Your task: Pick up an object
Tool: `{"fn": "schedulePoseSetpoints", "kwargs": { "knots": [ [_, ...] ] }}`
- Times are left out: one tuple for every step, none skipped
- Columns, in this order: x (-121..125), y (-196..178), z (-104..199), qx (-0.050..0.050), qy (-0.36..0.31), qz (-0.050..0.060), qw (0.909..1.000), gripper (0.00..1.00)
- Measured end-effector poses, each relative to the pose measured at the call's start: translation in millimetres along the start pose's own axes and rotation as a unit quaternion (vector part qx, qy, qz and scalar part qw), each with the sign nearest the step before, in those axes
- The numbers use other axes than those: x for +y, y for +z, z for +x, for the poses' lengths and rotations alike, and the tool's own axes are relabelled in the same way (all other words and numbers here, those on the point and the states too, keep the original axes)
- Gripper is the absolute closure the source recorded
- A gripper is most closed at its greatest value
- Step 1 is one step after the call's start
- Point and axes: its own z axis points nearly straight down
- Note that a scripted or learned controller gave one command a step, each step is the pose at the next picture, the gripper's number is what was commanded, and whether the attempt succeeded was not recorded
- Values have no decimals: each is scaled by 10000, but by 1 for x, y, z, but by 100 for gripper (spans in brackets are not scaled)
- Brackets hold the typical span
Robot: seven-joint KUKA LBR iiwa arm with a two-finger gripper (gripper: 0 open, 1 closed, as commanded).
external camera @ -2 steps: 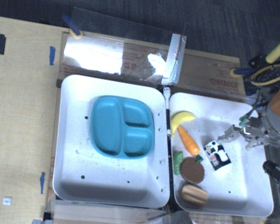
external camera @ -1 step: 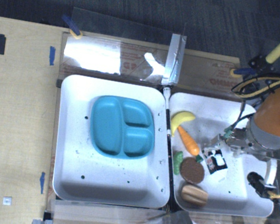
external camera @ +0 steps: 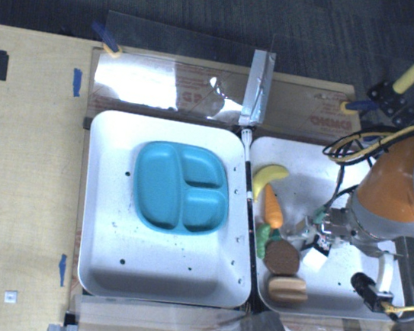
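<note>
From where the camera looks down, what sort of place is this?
Probably a robotics lab's grasping test bench. Two white bins sit side by side, a blue divided plate in one, toy food such as a banana and carrot in the other, under a cabled arm.

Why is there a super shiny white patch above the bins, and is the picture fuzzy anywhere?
In the camera view, light bounces off the clear plastic sheet behind the left bin, making bright glare. The blue tray and banana look sharp. The gripper is small and cluttered, so its details are hard to make out.
</note>
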Motion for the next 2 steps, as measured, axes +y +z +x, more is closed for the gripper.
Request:
{"fn": "schedulePoseSetpoints", "kwargs": {
  "knots": [
    [1, -10, -2, -2, 22, -9, 10000, 100],
    [35, -95, 44, 37, 498, 58, 9987, 100]
  ]
}}
